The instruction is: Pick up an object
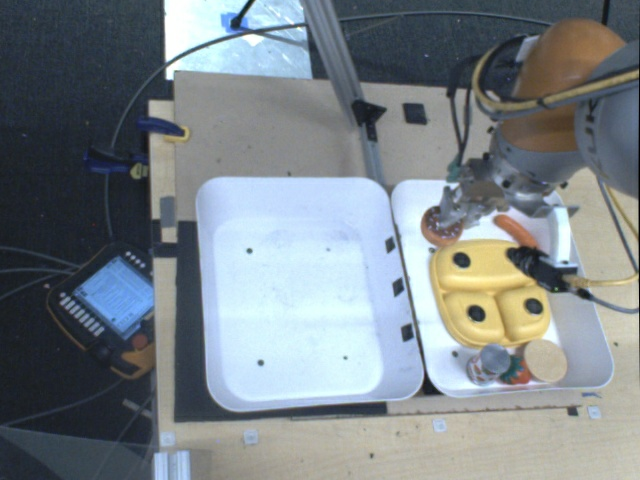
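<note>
Gripper over brown disc, yellow tray beside (right bin)

Nothing here can be read. The handheld controller lying on the floor left of the bench has a lit bluish screen, but whatever stands on it is too small and blurred to make out. No label, number or brand shows clearly on anything else.
</note>
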`<state>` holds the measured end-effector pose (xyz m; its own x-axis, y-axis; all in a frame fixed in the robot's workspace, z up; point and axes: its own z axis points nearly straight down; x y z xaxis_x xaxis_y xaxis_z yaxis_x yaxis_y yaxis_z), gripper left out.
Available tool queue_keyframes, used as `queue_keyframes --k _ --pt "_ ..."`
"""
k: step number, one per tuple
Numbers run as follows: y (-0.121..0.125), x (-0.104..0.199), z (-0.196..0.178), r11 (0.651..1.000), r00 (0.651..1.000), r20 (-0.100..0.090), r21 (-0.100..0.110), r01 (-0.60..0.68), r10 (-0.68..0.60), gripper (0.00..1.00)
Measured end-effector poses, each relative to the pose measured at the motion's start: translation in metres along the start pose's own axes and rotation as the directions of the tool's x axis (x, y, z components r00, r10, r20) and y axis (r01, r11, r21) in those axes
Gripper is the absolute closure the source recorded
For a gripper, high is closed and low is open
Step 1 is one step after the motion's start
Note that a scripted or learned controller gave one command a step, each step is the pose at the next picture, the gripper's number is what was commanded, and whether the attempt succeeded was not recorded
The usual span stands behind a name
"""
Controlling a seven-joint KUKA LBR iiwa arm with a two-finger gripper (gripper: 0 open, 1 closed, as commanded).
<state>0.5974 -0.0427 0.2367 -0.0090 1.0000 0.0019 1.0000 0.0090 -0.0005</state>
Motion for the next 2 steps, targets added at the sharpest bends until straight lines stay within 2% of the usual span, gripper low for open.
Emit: queue_keyframes --k 1,2 --pt "-0.012 0.058 -0.005 1.0 1.0 -0.001 -0.001 0.002 -0.002 1.0" --pt "-0.032 0.106 0.011 1.0 1.0 0.0 0.001 0.0 0.0 1.0"
